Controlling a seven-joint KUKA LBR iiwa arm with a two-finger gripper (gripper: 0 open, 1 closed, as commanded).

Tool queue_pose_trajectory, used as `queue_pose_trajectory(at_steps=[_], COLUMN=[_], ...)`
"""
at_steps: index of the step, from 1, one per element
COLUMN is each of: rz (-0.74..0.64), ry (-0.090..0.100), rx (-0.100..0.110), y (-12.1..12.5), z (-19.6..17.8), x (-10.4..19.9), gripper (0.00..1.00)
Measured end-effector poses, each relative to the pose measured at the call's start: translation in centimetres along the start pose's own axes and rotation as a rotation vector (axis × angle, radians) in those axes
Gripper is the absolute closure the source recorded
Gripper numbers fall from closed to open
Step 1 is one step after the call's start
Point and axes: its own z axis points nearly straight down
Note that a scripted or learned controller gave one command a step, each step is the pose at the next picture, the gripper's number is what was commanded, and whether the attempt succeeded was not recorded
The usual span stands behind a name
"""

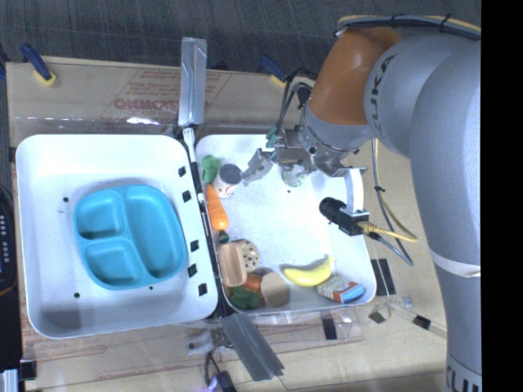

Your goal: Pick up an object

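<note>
You are positioning the hand (263, 163), whose state you cannot tell, near the carrot (216, 211); descending is likely coming next.

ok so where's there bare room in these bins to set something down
Right bin: bare floor in the middle, bordered by the carrot on the left, the banana below and the pincer above. Its left wall and bottom edge are crowded. Left bin: free margin all around the blue tray, widest along the top.
</note>
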Motion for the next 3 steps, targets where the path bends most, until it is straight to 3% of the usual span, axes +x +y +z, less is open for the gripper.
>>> queue_pose_trajectory(at_steps=[1, 2, 3], rz=[-0.030, 0.025, 0.071], ry=[-0.002, -0.001, 0.000], rx=[-0.006, 0.000, -0.005], y=[-2.9, 6.2, 6.3], z=[10.9, 12.3, 12.1], x=[-0.7, -5.6, -6.9], gripper=[0.00, 0.00, 0.00])
